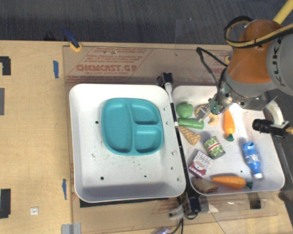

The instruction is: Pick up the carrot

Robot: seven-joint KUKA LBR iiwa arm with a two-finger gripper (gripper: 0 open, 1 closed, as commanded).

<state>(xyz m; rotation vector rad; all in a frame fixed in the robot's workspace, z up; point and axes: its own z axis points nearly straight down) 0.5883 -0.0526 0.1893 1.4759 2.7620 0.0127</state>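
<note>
Not picked yet: our hand hovers low in the right bin, can't tell its state. Carrot lies just beside it, ungrasped. Grasp and lift remain.

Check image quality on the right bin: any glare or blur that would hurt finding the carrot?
Camera view: right bin floor is blown out white near the arm; the tool is soft and hard to resolve; the carrot at the front edge reads crisp, a second orange piece sits in the glare; left bin evenly lit.
</note>
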